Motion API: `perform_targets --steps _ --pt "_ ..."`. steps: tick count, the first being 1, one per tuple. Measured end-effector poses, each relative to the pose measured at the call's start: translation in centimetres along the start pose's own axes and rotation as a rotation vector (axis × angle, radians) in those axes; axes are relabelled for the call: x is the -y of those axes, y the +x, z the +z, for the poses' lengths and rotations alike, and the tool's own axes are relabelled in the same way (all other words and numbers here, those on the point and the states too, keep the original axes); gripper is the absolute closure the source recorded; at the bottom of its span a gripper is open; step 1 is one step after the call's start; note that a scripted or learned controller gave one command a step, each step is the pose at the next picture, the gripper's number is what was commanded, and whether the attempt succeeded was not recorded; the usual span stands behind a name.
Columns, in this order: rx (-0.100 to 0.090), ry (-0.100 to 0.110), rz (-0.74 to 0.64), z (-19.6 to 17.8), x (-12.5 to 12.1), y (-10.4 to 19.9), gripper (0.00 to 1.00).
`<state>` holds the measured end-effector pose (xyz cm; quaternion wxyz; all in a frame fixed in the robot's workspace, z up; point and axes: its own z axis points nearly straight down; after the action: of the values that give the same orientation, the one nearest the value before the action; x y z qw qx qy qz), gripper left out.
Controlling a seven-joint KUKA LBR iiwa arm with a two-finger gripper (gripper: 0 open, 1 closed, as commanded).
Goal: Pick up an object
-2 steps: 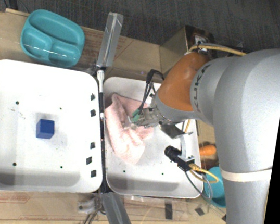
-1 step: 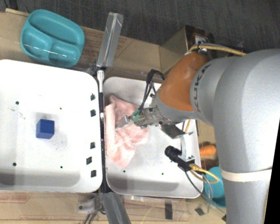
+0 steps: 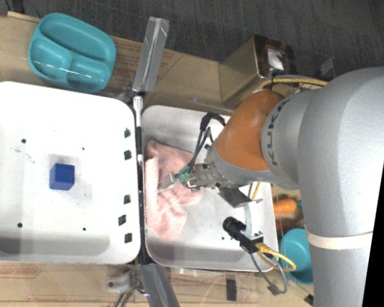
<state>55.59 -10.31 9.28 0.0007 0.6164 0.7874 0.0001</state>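
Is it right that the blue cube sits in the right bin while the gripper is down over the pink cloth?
Not quite. The camera view shows the blue cube in the left bin, not the right. The gripper is indeed down over the pink cloth in the right bin.

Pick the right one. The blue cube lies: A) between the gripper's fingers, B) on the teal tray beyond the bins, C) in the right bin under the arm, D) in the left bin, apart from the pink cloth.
D. The blue cube sits alone on the floor of the left bin, while the pink cloth lies in the right bin, where the gripper is.
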Motion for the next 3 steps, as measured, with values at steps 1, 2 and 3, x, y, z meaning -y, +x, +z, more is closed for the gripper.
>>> perform_targets --steps 1,2,3 --pt "-0.001 -0.002 -0.004 -1.1 -0.1 0.0 1.00" --pt "0.000 -0.001 -0.004 -1.1 -0.1 0.0 0.00" --pt "-0.001 -0.001 0.112 -0.1 1.2 0.5 0.00"
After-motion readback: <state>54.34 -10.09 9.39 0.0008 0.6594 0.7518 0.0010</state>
